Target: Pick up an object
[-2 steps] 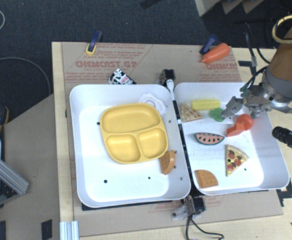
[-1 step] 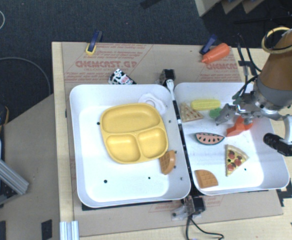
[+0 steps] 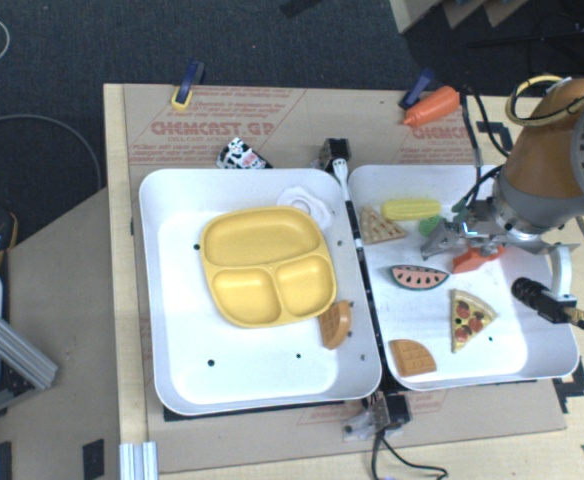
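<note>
My gripper hangs low over the upper middle of the right bin. Right under it lie a green toy piece and an orange-red piece, both partly hidden by the hand. Around them in this bin are a yellow corn-like block, a tan triangular sandwich, a watermelon slice, a pizza slice and a brown bread piece. Nothing is visibly held.
The left bin holds a yellow divided plate, a brown pastry at its right wall and a white ring. Beyond the bins are an orange clamp, a blue-yellow clamp and a black-and-white toy.
</note>
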You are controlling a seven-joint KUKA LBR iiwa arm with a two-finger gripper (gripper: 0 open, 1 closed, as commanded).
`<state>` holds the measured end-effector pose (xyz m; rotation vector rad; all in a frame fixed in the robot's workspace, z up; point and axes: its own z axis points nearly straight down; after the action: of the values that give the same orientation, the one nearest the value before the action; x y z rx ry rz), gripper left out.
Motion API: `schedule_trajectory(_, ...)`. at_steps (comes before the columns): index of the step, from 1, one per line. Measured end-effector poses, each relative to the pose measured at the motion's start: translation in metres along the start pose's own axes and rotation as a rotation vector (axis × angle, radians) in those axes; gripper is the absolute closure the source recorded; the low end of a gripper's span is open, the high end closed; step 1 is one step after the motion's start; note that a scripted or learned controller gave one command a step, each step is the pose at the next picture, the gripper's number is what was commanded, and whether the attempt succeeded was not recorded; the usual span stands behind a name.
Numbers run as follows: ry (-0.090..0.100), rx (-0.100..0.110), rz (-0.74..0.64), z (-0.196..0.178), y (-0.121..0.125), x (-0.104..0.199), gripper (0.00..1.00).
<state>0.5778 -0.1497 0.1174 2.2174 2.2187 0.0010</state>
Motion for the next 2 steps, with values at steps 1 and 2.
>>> schedule_trajectory(1,-0.001,-0.002,0.002,0.0307,0.0019,-0.0022,0.0)
schedule_trajectory(2,0.002,0.001,0.002,0.0219,0.0006,-0.0002,1.0)
